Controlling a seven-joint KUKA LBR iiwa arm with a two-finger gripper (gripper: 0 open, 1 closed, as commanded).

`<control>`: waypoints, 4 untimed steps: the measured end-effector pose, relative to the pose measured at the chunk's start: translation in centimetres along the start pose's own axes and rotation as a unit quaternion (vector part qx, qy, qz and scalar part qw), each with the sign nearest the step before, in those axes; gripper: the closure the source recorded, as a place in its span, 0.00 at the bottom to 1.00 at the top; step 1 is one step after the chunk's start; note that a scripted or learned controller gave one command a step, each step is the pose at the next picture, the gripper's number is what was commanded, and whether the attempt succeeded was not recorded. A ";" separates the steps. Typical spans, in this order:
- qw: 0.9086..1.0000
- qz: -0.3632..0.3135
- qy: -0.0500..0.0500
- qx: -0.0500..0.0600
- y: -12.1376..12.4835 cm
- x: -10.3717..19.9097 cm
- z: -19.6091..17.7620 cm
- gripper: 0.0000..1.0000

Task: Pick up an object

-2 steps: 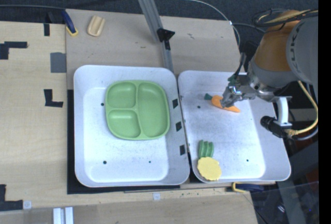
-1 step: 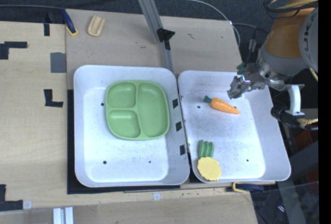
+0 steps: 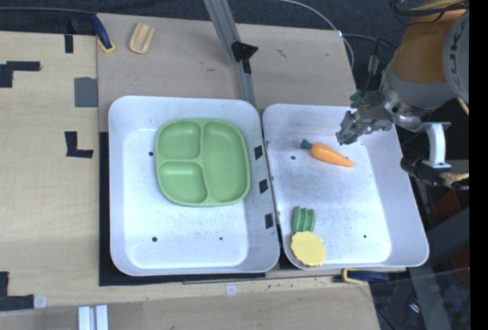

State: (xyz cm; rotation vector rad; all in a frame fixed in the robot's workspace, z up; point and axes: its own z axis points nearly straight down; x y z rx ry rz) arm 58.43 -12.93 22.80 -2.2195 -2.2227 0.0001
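Below, we see the hand (image 3: 352, 129) hovering over the upper part of the right bin (image 3: 396, 245); we cannot tell whether it is spread or closed. Our likeliest target, the toy carrot (image 3: 330, 155), lies on the bin floor just beside the hand, toward the view's lower left. Its long axis runs slantwise, green top at upper left, orange tip at lower right. We judge that a short descent toward the lower left, closing across that axis, would suit. A corn piece (image 3: 306, 240) rests near the bin's front rim; a green divided plate (image 3: 203, 161) occupies the left bin (image 3: 122, 168).
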 end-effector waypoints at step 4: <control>1.000 -0.003 0.001 0.000 4.9 20.9 0.3 1.00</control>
